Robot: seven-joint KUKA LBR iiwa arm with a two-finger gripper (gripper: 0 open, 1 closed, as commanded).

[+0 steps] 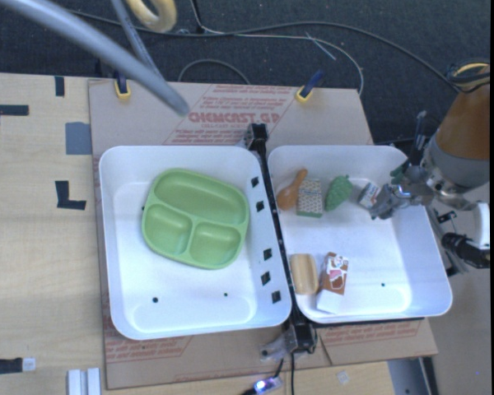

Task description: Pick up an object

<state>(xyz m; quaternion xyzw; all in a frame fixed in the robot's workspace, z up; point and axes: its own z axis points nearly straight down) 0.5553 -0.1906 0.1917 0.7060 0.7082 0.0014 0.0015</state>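
The right bin [412, 253] holds several small items. An orange piece [291, 190], a pale speckled block [310, 197] and a green leafy piece [338, 192] lie along its far side. A tan bread-like piece [303, 273] and a red and white carton [335, 275] lie near its front left. My gripper [384, 200] hangs over the bin's far right part, just right of the green piece, beside a small grey and white item [369, 192]. Nothing shows clearly between its tips.
The left bin [123, 286] bears a green divided plate [196, 218]. A black divider [266, 220] runs between the bins. The arm's orange band [465, 122] and grey wrist stand at the right edge. Cables and a grey pole cross the top.
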